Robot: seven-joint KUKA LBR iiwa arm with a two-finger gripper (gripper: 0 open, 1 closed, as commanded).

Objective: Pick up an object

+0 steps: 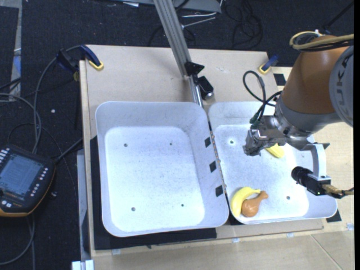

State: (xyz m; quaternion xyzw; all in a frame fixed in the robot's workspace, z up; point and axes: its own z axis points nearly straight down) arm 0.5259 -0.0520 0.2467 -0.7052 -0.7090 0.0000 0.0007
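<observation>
In the right bin (pixel 298 207) my gripper (pixel 254 145) hangs low over the floor, near the bin's middle. A small yellow piece (pixel 275 151) lies just to its right, partly hidden by the wrist. Whether that piece touches the gripper I cannot tell. At the bin's front left corner a yellow banana (pixel 243 195) curves around an orange-brown drumstick-shaped toy (pixel 251 205); both lie well below the gripper and apart from it.
The left bin (pixel 112 117) stands beside the right one, sharing a raised middle wall (pixel 215 162). A slanted metal rail (pixel 174 32) rises behind the bins. A black camera unit (pixel 308 180) sticks out from the arm over the right bin's front.
</observation>
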